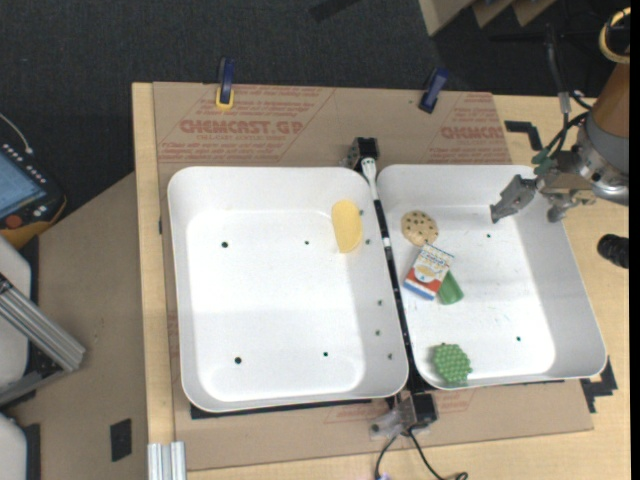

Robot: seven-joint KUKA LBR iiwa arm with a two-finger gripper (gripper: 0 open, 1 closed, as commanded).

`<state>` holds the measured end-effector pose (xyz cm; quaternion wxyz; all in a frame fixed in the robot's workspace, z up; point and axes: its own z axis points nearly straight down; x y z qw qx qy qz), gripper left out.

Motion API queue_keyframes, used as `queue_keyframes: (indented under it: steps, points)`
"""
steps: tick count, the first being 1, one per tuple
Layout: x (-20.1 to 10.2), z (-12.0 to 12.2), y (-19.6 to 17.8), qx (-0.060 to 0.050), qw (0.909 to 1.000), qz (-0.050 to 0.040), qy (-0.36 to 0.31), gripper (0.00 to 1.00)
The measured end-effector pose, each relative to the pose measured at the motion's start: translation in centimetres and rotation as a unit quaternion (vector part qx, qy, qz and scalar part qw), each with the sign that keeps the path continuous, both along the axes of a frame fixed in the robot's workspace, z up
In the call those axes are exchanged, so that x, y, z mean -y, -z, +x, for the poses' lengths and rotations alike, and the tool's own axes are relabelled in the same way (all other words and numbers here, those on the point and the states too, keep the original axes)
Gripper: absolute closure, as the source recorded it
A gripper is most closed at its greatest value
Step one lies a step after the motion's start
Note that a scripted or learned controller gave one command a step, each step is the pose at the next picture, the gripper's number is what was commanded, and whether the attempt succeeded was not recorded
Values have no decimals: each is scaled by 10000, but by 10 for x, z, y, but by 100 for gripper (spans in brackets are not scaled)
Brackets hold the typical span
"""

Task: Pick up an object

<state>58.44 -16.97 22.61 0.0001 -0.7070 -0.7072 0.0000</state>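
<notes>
Two shallow white plastic bins side by side on a brown cardboard-covered bench (pixel 300 118). In the left bin (pixel 270 368), a pale yellow oblong piece (pixel 346 226) close to its right wall. In the right bin (pixel 540 318), a round tan cookie with dark chips (pixel 419 227), a small white, red and blue carton (pixel 428 272) touching a green cone-like piece (pixel 451 289), and a bumpy green ball (pixel 451 363) near the front edge. Grey two-finger gripper (pixel 510 200) over the right bin's far right corner, nothing visible between its fingers; open or closed, cannot tell.
</notes>
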Motion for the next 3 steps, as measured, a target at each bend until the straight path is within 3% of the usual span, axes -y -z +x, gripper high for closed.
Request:
queue_keyframes:
  steps: [1, 2, 3]
  points:
    - [23, -67, 85, -51, 10000, 16, 24, 0]
    - [22, -62, 69, 18, 10000, -13, 5, 100]
    - [-64, -36, -48, 79, 10000, 1, -58, 100]
